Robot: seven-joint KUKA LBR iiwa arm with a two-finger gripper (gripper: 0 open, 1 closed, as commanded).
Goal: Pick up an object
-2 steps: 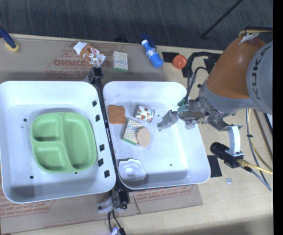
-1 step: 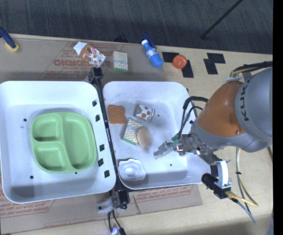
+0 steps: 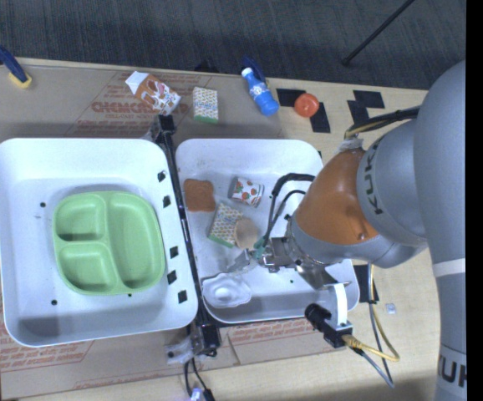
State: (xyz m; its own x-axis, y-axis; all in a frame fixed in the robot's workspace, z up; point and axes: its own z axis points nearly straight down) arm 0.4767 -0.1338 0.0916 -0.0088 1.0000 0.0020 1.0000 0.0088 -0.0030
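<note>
Hovering: tool (image 3: 254,256) low in right bin (image 3: 308,153), beside patterned packet (image 3: 223,224) | grip state: cannot tell | pick: judged not yet done

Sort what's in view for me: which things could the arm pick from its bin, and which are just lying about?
In play, in the right bin with the gripper:
brown block
small printed cup
green patterned packet
clear plastic piece

Lying about:
green divided tray in the left bin
blue bottle
orange ball
snack packets on the bench
</note>
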